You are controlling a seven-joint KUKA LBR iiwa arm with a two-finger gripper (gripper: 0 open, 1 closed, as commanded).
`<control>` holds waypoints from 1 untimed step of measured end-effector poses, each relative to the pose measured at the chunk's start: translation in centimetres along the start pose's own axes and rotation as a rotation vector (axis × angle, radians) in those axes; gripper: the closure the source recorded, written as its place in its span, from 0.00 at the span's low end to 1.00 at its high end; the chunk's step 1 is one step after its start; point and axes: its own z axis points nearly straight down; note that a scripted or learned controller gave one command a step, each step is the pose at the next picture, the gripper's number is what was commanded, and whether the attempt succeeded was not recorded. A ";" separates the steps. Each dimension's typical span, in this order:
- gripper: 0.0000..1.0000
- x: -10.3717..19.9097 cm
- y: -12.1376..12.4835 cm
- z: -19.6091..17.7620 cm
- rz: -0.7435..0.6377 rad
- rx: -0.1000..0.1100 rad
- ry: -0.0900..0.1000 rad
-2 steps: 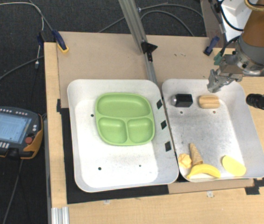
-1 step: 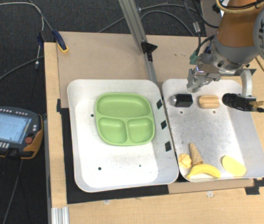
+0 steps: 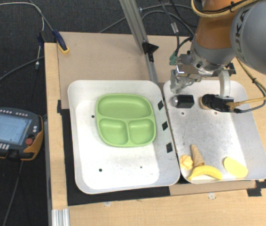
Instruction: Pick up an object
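Several small toy foods lie at the front edge of the right bin (image 3: 227, 135): a yellow banana (image 3: 205, 173), a brown cone (image 3: 197, 154), a pale yellow chunk (image 3: 185, 162) and a flat yellow oval piece (image 3: 235, 167). My gripper (image 3: 182, 94) hangs low over the back left corner of that bin, well away from those pieces. I see nothing in it. A green divided plate (image 3: 125, 119) rests in the left bin (image 3: 83, 164).
A slanted metal pole (image 3: 137, 29) rises behind the bins near the gripper. Cables loop around the wrist and over the right bin's back edge. A teach pendant (image 3: 11, 133) lies on the floor off the bench's left side. A blue-handled tool (image 3: 60, 41) sits at the bench's back left corner.
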 end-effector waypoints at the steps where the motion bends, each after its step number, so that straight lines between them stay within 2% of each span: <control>1: 1.00 5.0 -0.1 -0.3 0.000 -0.003 0.000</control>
